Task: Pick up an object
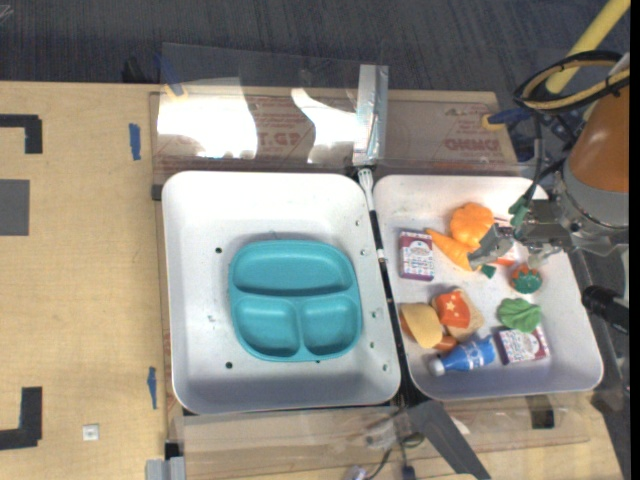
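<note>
The gripper [497,245] hangs over the far half of the right bin [590,363], its dark fingers low beside the orange toy carrot [447,247] and the orange fruit [471,221]; whether they are spread or closed, and whether anything sits between them, cannot be told from this slant. The candidate objects crowd that bin: a small purple carton [417,255] towards its left wall, a green-and-red piece [526,279] near the right wall, a leafy green item [519,314], a red-orange piece [453,308] touching a yellow one [422,324], and a blue bottle [468,356] beside a second small box [522,346] along the near edge. The left bin [190,208] holds a teal divided tray [295,299]. Risk, in my judgement: the carrot lies against the fruit, so closing fingers could pinch both, nudge one aside, or slip off a rounded surface and rise empty.
</note>
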Controlling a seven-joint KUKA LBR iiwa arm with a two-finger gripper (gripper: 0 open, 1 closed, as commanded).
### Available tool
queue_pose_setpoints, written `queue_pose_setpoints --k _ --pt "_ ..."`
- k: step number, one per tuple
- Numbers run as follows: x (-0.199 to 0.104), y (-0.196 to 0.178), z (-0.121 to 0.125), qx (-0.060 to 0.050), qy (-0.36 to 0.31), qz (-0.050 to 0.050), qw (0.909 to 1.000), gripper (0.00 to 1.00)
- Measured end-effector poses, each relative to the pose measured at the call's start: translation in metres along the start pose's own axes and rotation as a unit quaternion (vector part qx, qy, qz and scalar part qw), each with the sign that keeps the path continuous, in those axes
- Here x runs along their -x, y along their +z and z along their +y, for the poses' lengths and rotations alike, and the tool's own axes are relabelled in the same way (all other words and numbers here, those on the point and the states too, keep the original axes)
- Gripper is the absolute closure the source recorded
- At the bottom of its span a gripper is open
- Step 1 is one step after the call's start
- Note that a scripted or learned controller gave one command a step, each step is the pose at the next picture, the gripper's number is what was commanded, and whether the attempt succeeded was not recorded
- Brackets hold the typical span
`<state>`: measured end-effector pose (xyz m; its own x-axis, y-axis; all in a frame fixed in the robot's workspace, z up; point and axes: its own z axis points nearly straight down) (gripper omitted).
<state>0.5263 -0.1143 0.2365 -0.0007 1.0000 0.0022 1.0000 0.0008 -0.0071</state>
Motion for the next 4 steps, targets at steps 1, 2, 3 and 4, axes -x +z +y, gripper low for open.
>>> queue_pose_setpoints --k 1,2,3,4 --pt "0.033 0.083 0.057 0.0 0.131 0.0 0.9914 0.0" --pt "0.033 0.132 0.094 0.01 0.128 0.0 0.9918 0.0" --pt "0.033 0.124 0.092 0.005 0.128 0.001 0.9917 1.0" --pt "-0.067 0.05 0.142 0.005 0.104 0.001 0.9946 1.0"
